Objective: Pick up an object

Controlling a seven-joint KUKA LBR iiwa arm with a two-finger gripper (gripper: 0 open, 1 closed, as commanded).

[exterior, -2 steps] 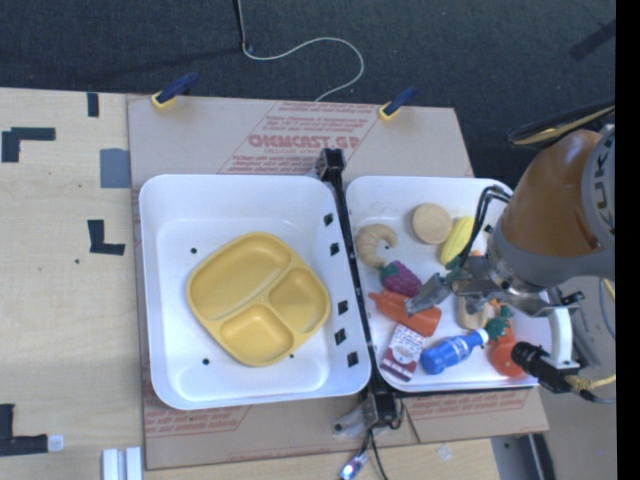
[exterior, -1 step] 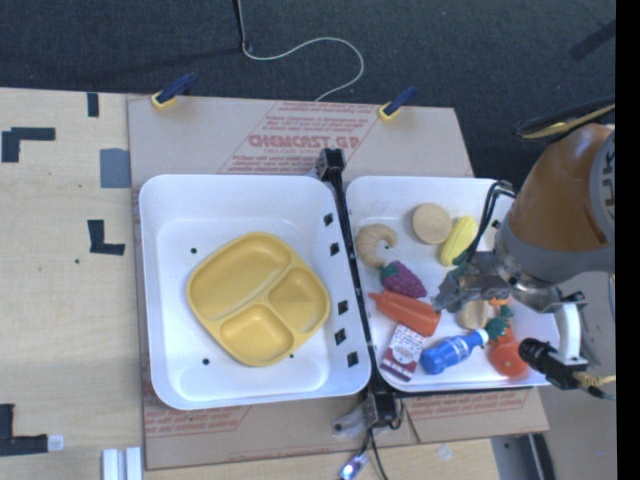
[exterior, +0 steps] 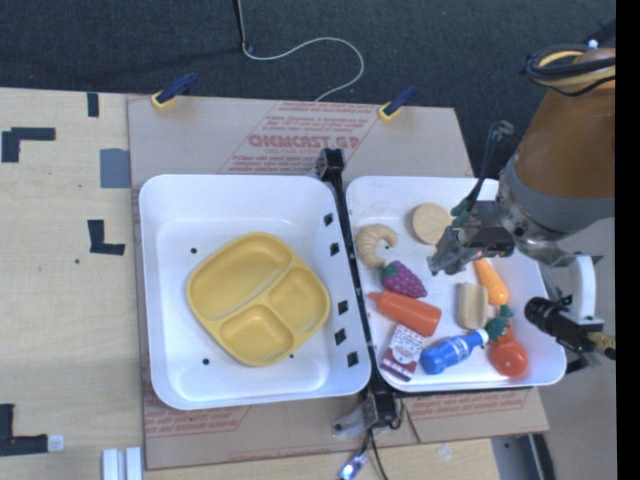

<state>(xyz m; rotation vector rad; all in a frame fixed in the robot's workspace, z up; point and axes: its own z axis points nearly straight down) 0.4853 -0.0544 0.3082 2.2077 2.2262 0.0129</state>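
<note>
My gripper (exterior: 447, 258) hangs over the right bin (exterior: 400, 193), its dark fingers pointing down between the round cookie (exterior: 430, 222) and the small orange carrot (exterior: 491, 282). Nothing shows between them. Below it lie a bread piece (exterior: 470, 305), a blue bottle (exterior: 452, 350), a large carrot (exterior: 408, 312), purple grapes (exterior: 402, 279), a croissant (exterior: 376, 242), a red-and-white packet (exterior: 402, 353) and a red tomato (exterior: 509, 358).
The left bin (exterior: 175, 203) holds a yellow divided tray (exterior: 258, 297). A black divider (exterior: 345, 258) runs between the bins. The grey arm with its orange band (exterior: 570, 148) fills the upper right.
</note>
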